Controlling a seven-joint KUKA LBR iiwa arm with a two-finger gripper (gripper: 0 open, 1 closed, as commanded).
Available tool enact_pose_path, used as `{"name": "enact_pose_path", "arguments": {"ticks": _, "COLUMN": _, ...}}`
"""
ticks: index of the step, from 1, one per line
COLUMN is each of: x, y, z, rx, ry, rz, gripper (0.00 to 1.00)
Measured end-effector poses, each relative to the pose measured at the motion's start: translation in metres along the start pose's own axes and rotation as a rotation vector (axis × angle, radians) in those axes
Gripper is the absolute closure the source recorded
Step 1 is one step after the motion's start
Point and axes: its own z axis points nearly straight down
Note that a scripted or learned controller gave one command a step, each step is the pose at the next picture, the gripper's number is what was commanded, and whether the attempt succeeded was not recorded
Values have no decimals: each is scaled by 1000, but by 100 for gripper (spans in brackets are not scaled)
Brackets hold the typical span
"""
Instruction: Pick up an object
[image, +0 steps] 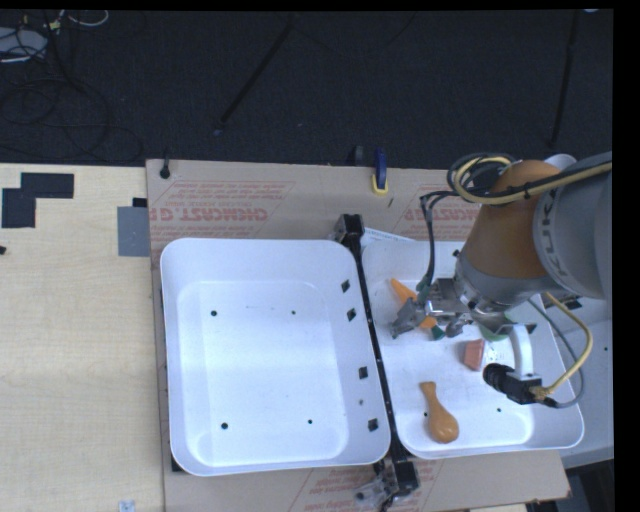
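Camera view, looking down on the bench: the arm's jaws (418, 316) hang low in the right bin (560, 430), beside an orange carrot-shaped piece (403, 291); whether they are parted or clenched cannot be told. A clean pick calls for straddling that piece squarely before closing. It lies just up-left of the jaws, apparently touching.

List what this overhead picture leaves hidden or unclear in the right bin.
- Tool: too small and cluttered to tell its fingers' state; the arm looms over it.
- Orange piece: partly covered by the tool, so its shape is unclear.
- Red block: top hidden under the wrist.
- Right bin: far corner hidden by the arm.
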Motion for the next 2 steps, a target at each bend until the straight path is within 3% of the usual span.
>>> {"name": "enact_pose_path", "arguments": {"ticks": 1, "x": -70, "y": 52, "z": -130, "rx": -17, "ry": -7, "rz": 2, "gripper": 0}}
{"name": "enact_pose_path", "arguments": {"ticks": 2, "x": -62, "y": 53, "z": -394, "rx": -13, "ry": -5, "rz": -1, "gripper": 0}}
